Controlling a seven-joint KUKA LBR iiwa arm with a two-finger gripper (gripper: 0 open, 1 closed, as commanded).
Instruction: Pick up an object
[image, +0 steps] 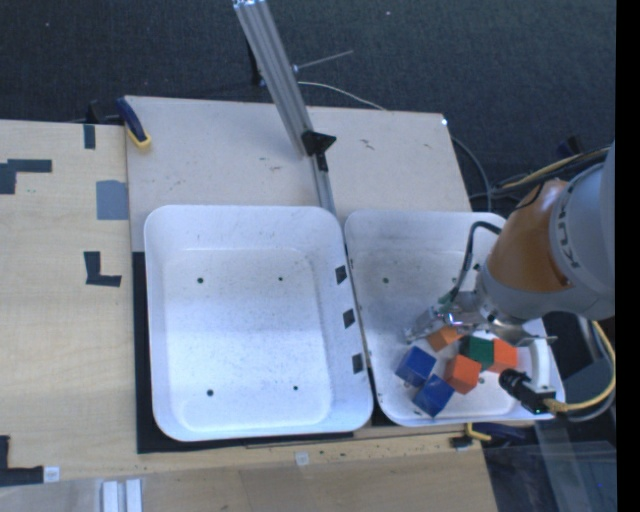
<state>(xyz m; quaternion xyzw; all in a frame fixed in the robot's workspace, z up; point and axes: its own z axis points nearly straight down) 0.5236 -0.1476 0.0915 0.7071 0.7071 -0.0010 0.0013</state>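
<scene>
- Dark carpet surrounds the pale wooden bench (60, 300), which carries two white bins side by side.
- The left bin (165, 300) has a bare floor; the right bin (400, 250) holds all the blocks, gathered in its near right corner.
- The pincer (440, 322) hangs low over this pile, probably to reach one block; whether it is open or closed I cannot tell.
- Two blue blocks (415, 365) lie at the left of the pile, an orange block (463, 373) and a green block (480, 350) are just beside them, touching.
- No block is seen held.
</scene>
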